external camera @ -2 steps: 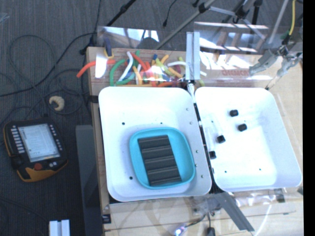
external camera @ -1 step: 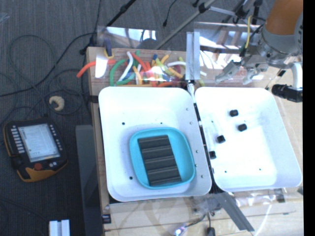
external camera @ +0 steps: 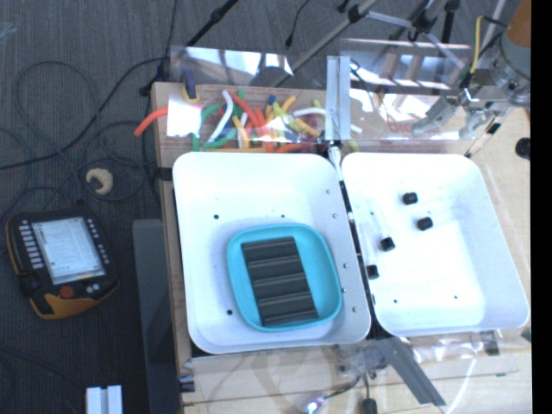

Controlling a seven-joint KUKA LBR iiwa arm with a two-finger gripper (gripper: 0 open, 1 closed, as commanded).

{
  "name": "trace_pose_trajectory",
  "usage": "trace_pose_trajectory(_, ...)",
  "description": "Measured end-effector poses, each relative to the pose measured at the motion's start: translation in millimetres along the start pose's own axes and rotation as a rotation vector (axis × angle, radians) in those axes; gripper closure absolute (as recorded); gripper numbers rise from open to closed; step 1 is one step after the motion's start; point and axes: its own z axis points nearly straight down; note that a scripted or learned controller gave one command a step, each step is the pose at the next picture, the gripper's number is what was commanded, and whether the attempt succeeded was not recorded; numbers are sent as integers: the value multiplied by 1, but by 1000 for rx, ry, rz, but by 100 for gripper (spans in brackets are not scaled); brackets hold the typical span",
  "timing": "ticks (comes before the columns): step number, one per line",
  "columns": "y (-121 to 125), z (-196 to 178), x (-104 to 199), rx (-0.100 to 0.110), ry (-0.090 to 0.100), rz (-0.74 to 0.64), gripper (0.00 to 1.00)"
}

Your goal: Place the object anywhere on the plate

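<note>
Gripper: the gripper [external camera: 468, 110] hangs over the back edge of the right bin [external camera: 483, 291], below the grey arm [external camera: 509, 76] with its orange band [external camera: 523, 15].
Gripper state: I cannot tell whether it is wide or narrow; glare and the metal frame behind it blur its outline. Nothing can be seen held in it.
Ribbed block: a dark grey ribbed block [external camera: 277, 281] lies flat on the plate, well apart from the gripper, down and to the left of it in the view.
Plate: a light blue plate [external camera: 240, 270] with rounded corners sits in the left bin [external camera: 203, 205], well apart from the gripper and across the divide between the bins from it. The block covers its middle.
Small black pieces: four small black pieces lie in the right bin, below and a little left of the gripper. The nearest one [external camera: 410, 198] is closest to it, then one [external camera: 424, 223], then one [external camera: 386, 243], and the last [external camera: 372, 271] by the bin's left wall.
Coloured tubes: a heap of red, yellow, green and white tubes [external camera: 250, 121] lies behind the left bin, far left of the gripper at about its height in the view.
Tabletop: the tabletop [external camera: 509, 158] shows as bare wood just right of the gripper.
Pendant: a control pendant [external camera: 60, 257] lies on the floor, farthest left from the gripper.
</note>
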Motion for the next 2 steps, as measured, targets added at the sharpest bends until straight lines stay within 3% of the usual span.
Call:
trace_pose_trajectory(1,2,56,44,2,1,-38,0)
trace_pose_trajectory(2,4,47,44,2,-1,-39,100)
